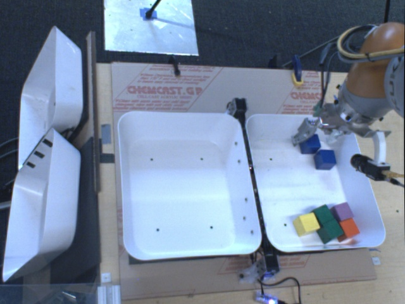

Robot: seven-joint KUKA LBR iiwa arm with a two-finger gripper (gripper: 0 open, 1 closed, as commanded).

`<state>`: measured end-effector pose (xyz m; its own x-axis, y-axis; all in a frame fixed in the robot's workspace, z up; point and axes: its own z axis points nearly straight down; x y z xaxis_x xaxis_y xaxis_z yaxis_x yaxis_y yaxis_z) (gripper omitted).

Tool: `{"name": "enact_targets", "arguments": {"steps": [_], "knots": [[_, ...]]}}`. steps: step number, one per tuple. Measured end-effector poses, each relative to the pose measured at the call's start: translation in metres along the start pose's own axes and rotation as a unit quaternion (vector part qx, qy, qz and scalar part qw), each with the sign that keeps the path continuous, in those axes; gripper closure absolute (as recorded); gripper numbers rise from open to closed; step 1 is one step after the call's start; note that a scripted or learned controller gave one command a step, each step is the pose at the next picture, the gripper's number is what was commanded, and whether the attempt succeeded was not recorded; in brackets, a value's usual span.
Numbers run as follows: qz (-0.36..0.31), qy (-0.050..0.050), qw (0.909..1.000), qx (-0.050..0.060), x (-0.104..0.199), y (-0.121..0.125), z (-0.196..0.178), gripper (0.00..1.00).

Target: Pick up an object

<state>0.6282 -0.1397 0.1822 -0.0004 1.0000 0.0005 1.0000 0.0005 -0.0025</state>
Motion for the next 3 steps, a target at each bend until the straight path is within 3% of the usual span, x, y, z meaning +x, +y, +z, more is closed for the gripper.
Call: {"name": "enact_targets", "arguments": {"steps": [1,2,3], "knots": [[0.000,0.000,1.0000,0.000,0.007,-0.007,0.048,0.00],[0.000,0.000,1.0000,-0.002,0.006,-0.006,0.035,1.00],[0.000,-0.001,1.0000,-0.004,0.007,0.003,-0.012,1.00]]}}
